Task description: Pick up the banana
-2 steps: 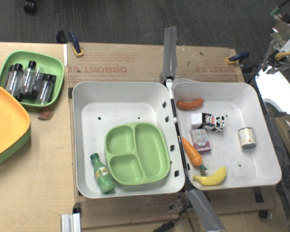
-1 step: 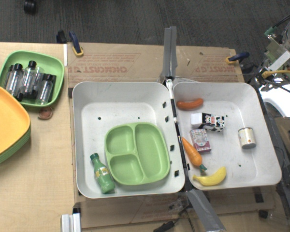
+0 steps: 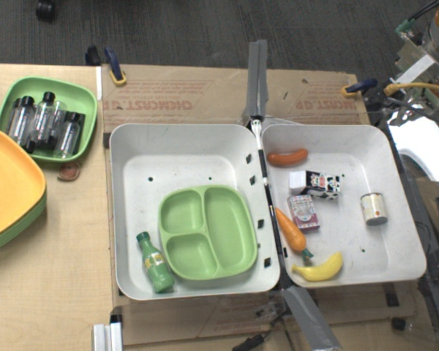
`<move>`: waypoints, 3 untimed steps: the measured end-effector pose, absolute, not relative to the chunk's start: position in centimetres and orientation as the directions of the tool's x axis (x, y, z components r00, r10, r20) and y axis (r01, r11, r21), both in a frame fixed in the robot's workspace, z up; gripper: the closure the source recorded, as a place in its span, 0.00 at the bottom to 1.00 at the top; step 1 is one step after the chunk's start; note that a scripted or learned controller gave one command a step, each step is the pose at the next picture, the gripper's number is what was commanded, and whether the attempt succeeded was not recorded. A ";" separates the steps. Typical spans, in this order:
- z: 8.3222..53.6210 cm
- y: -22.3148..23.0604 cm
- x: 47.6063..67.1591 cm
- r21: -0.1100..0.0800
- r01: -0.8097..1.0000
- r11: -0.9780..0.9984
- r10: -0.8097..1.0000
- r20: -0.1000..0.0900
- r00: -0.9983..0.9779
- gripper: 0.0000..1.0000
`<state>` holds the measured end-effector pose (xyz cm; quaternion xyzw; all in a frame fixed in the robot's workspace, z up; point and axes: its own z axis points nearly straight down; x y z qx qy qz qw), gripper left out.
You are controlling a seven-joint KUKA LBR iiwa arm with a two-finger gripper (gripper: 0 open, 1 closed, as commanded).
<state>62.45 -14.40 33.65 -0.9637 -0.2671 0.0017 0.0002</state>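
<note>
Banana (image 3: 320, 268) lying in right bin (image 3: 404, 196), just beside carrot (image 3: 290, 229); cannot tell end effector (image 3: 423, 50) state.

The orange plates (image 3: 7, 189) at the left edge of the frame are cut off there. At the upper right, grey machinery (image 3: 424, 31) runs off the edge, too partial to identify. Labels on the small box (image 3: 304, 212) and the can (image 3: 374, 208) are too small to read.
</note>
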 end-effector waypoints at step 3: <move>25.5 -8.5 62.8 -0.002 0.258 -0.966 0.258 -0.005 0.966 1.00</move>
